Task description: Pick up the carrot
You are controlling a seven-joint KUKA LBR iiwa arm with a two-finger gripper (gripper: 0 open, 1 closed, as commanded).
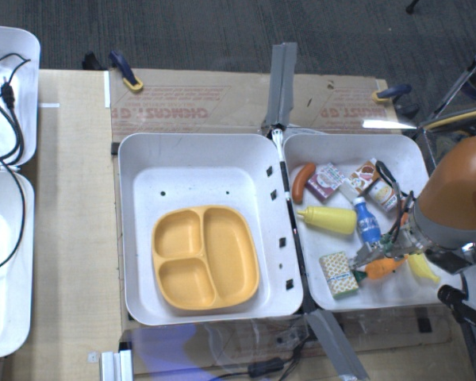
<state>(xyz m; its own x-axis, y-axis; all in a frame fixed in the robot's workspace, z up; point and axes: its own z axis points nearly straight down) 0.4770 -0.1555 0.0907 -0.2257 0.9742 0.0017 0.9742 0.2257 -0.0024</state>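
reaching low into the right bin (416, 153), the gripper (373, 259) crowds the carrot (381, 267) at lower right; grasp state unclear, so next comes a firm close and lift.

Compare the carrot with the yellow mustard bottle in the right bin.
The carrot is orange; the mustard bottle is yellow. The carrot looks smaller than the bottle. The carrot lies near the bin's front beside the gripper; the bottle lies nearer the bin's middle, apart from it. Both lie flat in the right bin.

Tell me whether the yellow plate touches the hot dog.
Apart. The camera view shows the yellow plate in the left bin and the hot dog in the right bin, with both bin walls between them.
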